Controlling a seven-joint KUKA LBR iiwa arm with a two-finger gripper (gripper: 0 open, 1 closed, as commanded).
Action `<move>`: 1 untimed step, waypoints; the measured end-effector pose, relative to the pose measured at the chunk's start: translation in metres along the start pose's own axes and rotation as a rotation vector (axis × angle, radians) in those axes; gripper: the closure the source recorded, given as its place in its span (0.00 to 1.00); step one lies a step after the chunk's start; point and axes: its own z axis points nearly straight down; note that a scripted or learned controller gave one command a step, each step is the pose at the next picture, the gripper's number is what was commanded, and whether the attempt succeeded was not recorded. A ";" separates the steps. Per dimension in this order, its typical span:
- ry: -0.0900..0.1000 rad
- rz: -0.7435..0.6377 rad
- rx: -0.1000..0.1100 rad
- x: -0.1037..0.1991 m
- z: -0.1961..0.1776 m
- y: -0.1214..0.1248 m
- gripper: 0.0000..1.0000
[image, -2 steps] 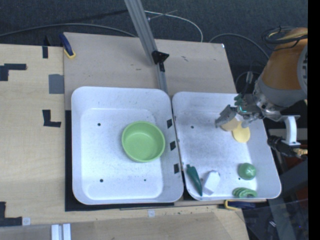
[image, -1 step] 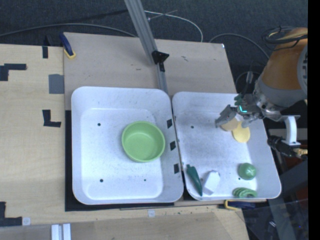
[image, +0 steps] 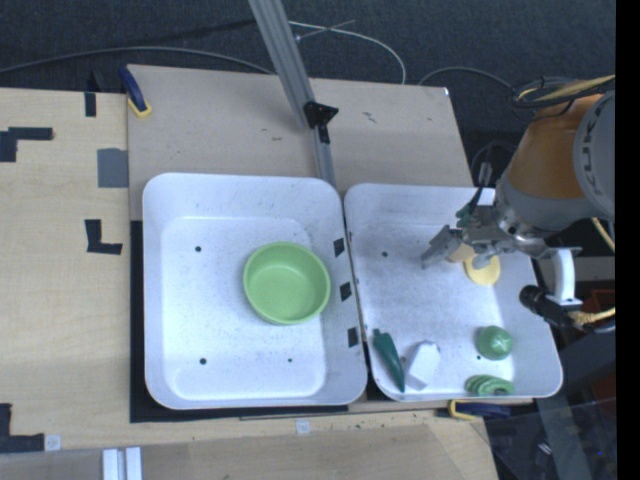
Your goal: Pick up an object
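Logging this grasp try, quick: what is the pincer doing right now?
Pincer: over the right bin, beside a yellow piece; open or closed cannot be told.

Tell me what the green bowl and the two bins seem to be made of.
Green bowl: probably plastic, matte; even light green colour with only a soft sheen.
Left bin and right bin: likely moulded plastic, white with dark specks or scuffs; rounded corners and thin raised rims suggest it.
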 end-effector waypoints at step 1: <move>0.000 0.000 -0.003 -0.009 0.047 0.000 0.00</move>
